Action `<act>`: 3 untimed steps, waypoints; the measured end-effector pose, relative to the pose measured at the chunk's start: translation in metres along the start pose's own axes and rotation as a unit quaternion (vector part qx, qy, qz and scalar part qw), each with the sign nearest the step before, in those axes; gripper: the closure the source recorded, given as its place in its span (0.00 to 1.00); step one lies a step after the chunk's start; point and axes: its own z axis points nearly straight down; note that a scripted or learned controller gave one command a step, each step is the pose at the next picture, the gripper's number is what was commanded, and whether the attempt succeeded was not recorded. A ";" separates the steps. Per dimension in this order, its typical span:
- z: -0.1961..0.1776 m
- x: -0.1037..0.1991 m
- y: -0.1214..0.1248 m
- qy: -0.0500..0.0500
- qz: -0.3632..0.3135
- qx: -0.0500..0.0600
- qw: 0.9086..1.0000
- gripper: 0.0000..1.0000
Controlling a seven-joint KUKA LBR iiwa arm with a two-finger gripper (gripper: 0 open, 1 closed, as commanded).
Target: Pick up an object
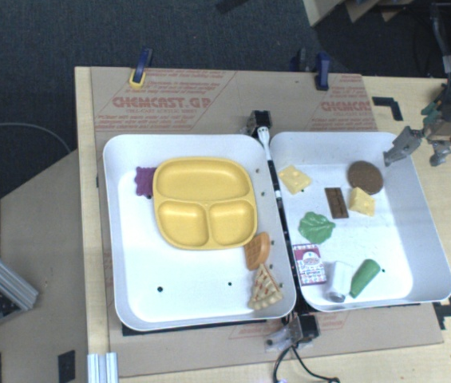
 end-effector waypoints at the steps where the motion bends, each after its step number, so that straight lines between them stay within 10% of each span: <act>1: -0.007 0.000 0.002 -0.001 -0.001 -0.006 1.000 0.00; 3: 0.111 0.003 -0.007 0.000 -0.001 -0.002 1.000 0.00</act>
